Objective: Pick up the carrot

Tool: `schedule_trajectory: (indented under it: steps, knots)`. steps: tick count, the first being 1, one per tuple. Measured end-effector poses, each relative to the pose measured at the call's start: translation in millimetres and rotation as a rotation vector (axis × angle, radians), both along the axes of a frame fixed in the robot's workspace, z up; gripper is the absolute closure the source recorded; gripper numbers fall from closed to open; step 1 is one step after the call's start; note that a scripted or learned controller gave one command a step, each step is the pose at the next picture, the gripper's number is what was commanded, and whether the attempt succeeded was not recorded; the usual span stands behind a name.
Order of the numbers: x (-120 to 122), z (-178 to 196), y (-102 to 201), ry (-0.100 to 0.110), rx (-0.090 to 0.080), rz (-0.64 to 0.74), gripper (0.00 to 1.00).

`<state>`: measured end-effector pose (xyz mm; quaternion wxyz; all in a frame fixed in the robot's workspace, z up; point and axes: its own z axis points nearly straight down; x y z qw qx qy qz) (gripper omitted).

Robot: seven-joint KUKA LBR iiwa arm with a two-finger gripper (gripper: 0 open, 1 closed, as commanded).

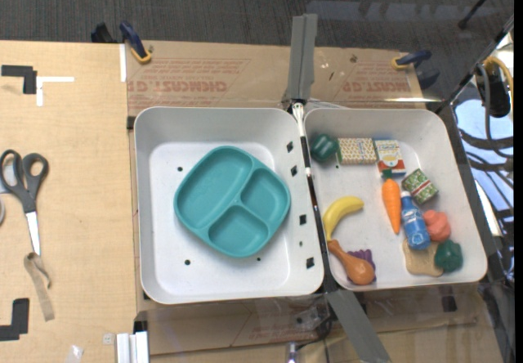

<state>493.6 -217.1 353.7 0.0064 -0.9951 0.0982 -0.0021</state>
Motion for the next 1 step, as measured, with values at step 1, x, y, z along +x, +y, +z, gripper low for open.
schedule_trajectory:
  steps: [1]
  knots:
    - [2.0,9.2,2.1,-0.004,0.007,0.002,1.0]
